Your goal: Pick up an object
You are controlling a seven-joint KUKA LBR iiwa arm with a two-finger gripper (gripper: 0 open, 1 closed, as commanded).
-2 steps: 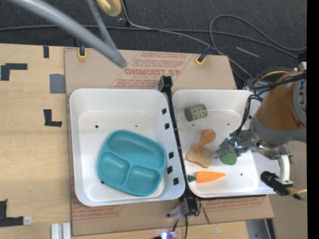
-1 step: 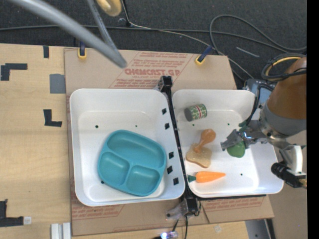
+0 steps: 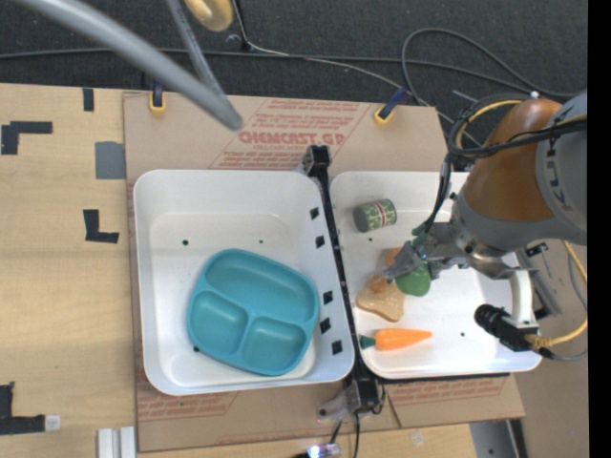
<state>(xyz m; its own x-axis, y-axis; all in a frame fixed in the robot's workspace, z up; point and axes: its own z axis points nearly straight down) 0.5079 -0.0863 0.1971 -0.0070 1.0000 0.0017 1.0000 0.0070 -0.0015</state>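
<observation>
Jaws state cannot be determined; the gripper (image 3: pixel 409 263) sits low in the right bin, over a green object (image 3: pixel 415 281) and a small orange piece (image 3: pixel 390 256).

Scanning from 9 o'clock, you see the left bin (image 3: pixel 153 256) on the tabletop (image 3: pixel 57 256), containing a teal divided tray (image 3: pixel 251 311).

In the right bin (image 3: pixel 449 356), a green-labelled can (image 3: pixel 375 215) lies at 12 o'clock from the gripper. A tan slice-shaped item (image 3: pixel 383 300) lies at 7 o'clock, just beside the green object. A carrot (image 3: pixel 396 338) lies at 6 o'clock, near the front wall.

The arm (image 3: pixel 520 184) enters from 3 o'clock.
</observation>
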